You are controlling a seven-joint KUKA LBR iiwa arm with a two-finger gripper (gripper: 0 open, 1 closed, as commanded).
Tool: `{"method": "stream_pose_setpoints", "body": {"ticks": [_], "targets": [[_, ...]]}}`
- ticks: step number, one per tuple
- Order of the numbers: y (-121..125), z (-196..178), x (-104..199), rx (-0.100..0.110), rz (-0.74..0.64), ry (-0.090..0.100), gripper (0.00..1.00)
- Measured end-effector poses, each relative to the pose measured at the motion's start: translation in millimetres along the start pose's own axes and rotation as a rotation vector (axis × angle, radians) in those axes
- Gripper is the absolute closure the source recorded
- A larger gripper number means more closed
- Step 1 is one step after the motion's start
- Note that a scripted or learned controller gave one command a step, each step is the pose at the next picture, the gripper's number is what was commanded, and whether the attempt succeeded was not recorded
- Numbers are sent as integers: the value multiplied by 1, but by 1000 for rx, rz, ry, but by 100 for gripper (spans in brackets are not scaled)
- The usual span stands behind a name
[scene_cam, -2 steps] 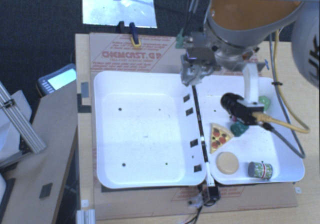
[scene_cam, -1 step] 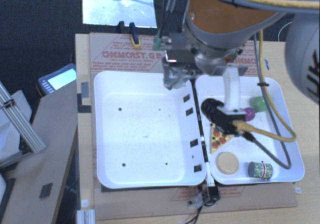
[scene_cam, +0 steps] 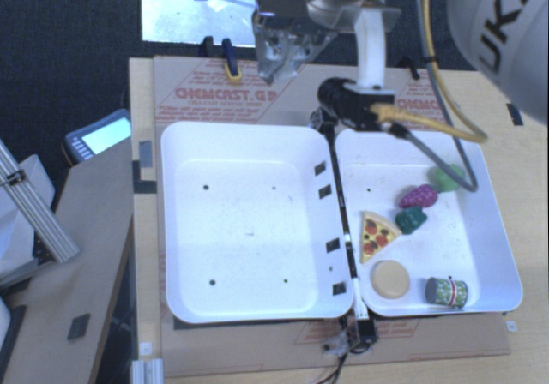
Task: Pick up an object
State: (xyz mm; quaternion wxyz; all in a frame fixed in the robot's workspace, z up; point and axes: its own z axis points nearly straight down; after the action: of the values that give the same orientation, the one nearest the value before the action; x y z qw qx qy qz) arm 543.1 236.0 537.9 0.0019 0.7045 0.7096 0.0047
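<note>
while the arm is hanging high over the far edge of the bench, every candidate object is sitting in the right-hand shallow white bin (scene_cam: 502,262), well apart from the tool.

nearest the camera, a small green-and-white can lying on its side (scene_cam: 446,291) is resting just beside a flat round tan disc like a biscuit (scene_cam: 390,279). the can is looking likely to roll if a finger is nudging it off-centre, and the disc is lying so low that the fingers could be scraping the bin floor and sliding over it. a little farther in, a toy pizza slice, yellow with red dots (scene_cam: 377,235), is lying close to the wall between the bins, where one finger could be striking the divider. beyond it, a dark green lumpy toy (scene_cam: 411,219) is touching a purple grape-cluster toy (scene_cam: 418,196), so a grasp there could be pinching both or pushing one away. a pale green rounded toy (scene_cam: 447,177) is sitting farther back, under a grey cable that could be snagging.

farthest off, the metal two-finger gripper (scene_cam: 276,54) is hovering over the cardboard behind the left-hand white bin (scene_cam: 171,202), carrying nothing visible; i cannot tell how it is set.
</note>
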Motion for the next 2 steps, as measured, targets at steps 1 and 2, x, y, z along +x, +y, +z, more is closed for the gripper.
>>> {"method": "stream_pose_setpoints", "body": {"ticks": [1,2], "targets": [[-2,3,-2,7,2,-3,0],[-1,-9,-2,4,-3,-2,100]]}}
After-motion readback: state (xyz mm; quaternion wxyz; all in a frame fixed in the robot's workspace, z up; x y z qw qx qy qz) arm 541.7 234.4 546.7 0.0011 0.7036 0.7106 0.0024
